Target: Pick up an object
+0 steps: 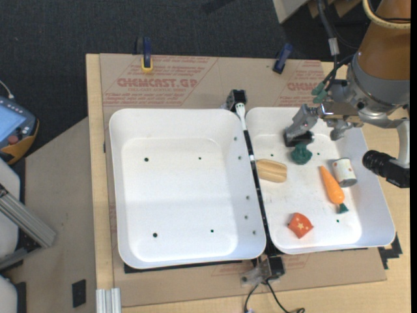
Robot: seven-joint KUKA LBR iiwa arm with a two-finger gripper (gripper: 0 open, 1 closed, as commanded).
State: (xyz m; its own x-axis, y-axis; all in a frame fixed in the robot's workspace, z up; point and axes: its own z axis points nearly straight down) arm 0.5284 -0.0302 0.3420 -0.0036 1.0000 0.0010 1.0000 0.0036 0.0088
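Brown board covers the tabletop [195,77], printed with red lettering and held at its upper edge by a blue-and-yellow clamp [146,53] and a second, dark blue clamp [283,57].

On it lie two shallow white bins side by side. The left bin [130,129] takes up the centre-left of the frame; the right bin [371,230] fills the centre-right, and a black strip runs between their touching edges.

Entering from the upper right, the grey arm [381,77] with its orange band reaches down over the upper part of the right bin. Its end effector [298,134] hangs at the upper left of that bin, directly above a small dark green object [301,155], close to it or touching it; whether the fingers stand apart or together cannot be made out from this angle, and nothing is seen clamped between them.

Other items lie in the right bin. An orange carrot [332,186] with a green tip lies on a slant right of centre, and a small white cylinder [343,171] sits just beside its upper end. A tan bread-like piece [271,171] rests near the bin's left wall, below and left of the green object. A red strawberry-like piece [300,225] sits toward the lower edge, well apart from the others.
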